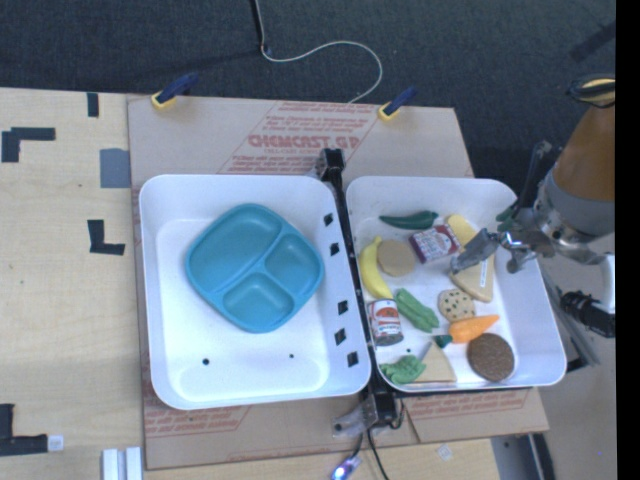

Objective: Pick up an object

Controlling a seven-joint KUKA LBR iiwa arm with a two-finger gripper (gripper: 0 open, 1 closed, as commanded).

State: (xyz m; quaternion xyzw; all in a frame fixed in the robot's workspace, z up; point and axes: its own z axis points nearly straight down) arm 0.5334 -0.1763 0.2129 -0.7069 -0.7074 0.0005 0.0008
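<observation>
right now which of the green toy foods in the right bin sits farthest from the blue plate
The long dark green pepper at the far end of the right bin. The green pod lies mid-bin, and the leafy green piece sits at the near edge.

Two white bins side by side on cardboard. Left bin (170,368): blue divided plate (255,265), tilted. Right bin (548,358): banana (373,270), green pepper (410,219), tan disc (396,258), small packet (434,242), can (386,321), cookie (455,303), carrot (472,328), brown round patty (491,356), sandwich wedge (432,366). Arm (590,183) enters from right; gripper (478,255) low over right bin, near packet and a yellow piece (461,230).
</observation>
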